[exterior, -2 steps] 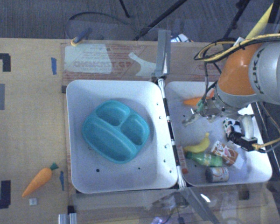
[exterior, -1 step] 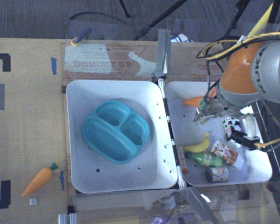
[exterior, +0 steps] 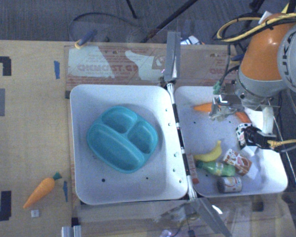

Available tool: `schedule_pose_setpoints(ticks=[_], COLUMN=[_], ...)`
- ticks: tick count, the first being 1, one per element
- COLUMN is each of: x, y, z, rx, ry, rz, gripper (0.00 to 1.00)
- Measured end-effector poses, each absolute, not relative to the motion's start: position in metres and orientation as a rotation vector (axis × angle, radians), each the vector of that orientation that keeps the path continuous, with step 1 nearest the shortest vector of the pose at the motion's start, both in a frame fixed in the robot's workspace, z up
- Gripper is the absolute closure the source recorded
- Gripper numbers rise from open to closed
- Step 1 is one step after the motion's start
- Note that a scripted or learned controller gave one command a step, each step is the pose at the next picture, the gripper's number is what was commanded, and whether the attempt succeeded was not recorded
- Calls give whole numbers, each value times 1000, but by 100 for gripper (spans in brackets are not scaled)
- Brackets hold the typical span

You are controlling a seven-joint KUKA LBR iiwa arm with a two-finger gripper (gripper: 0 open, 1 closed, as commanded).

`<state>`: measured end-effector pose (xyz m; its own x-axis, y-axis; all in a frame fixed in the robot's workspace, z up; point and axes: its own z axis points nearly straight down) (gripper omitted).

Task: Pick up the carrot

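Note:
An orange carrot [exterior: 203,107] lies in the right bin [exterior: 274,179] near its back edge, its pointed end sticking out to the left of my gripper [exterior: 220,108]. A further orange piece [exterior: 242,116] shows on the gripper's right side, so the carrot seems to run under it. The gripper is low over the carrot's middle and hides that part. A second toy carrot [exterior: 39,191] with a green top lies on the wooden bench, outside the bins at the front left.
In the right bin's front half lie a yellow banana [exterior: 210,153], a green bottle [exterior: 218,169], a small can [exterior: 230,184] and a red-and-white carton [exterior: 237,162]. A teal divided plate [exterior: 122,138] sits in the left bin [exterior: 84,102].

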<state>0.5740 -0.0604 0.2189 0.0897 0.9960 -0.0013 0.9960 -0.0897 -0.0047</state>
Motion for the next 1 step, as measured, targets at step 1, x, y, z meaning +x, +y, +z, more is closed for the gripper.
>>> schedule_pose_setpoints(ticks=[1], x=[574], y=[-60], z=[227], rx=[-2314], ry=[-2119], rz=[12], gripper=[100])
